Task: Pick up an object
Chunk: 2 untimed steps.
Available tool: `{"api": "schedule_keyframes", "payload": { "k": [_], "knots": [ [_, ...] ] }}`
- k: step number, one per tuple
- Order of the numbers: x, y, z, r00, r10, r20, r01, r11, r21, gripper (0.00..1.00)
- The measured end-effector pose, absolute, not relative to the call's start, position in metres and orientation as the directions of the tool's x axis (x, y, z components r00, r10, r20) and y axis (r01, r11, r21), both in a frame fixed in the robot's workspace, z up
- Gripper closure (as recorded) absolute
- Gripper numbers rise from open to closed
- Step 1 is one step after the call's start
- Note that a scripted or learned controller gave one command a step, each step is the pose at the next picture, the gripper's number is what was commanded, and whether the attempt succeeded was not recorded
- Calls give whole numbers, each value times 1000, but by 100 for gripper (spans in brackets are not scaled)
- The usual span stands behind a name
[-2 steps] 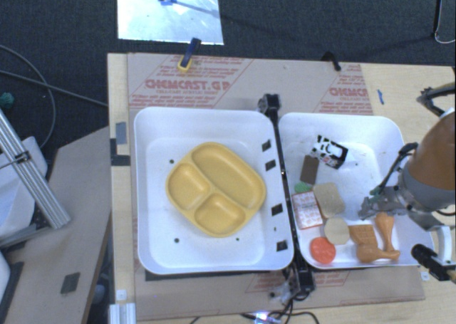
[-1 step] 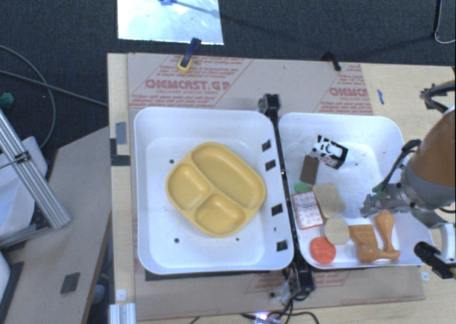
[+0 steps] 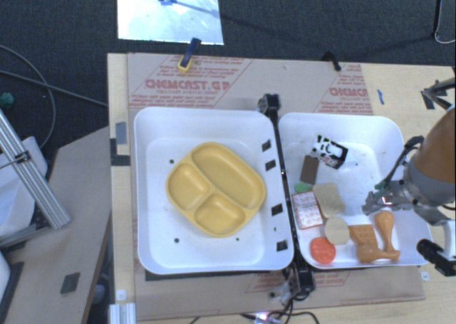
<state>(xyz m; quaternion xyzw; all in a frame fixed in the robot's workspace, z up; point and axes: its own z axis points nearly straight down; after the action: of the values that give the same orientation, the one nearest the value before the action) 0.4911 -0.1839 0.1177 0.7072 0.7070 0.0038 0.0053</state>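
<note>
We judge the step in hand to be the approach to a grasp in the right bin (image 3: 370,127), where every loose candidate lies; the left bin (image 3: 149,173) carries a yellow divided plate (image 3: 216,188). The gripper (image 3: 385,201) sits low at the right side of the right bin, just above the upper end of the tan drumstick-shaped toy (image 3: 385,233), which appears to be the nearest target. To do this step well, we should centre the gripper over the narrow shaft of that toy, align the closing direction across the shaft and not along it, and descend straight, since the tan bread-shaped piece (image 3: 365,242) lies touching or just beside it on the left and could be nudged or caught as well. The bin wall lies near on the right, so we should avoid a slanted entry from that side. The round cream disc (image 3: 336,230) and the red tomato-like piece (image 3: 322,250) lie further left, apart from the gripper. We cannot tell how far open the gripper is, nor whether it touches anything; no object is visibly held.
</note>
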Motion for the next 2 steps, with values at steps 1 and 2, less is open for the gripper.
{"api": "schedule_keyframes", "payload": {
  "k": [1,2],
  "knots": [
    [492,-184,128,-1,1000,-2,1000,1,16,100],
    [487,-173,85,0,1000,-2,1000,0,4,100]
  ]
}}
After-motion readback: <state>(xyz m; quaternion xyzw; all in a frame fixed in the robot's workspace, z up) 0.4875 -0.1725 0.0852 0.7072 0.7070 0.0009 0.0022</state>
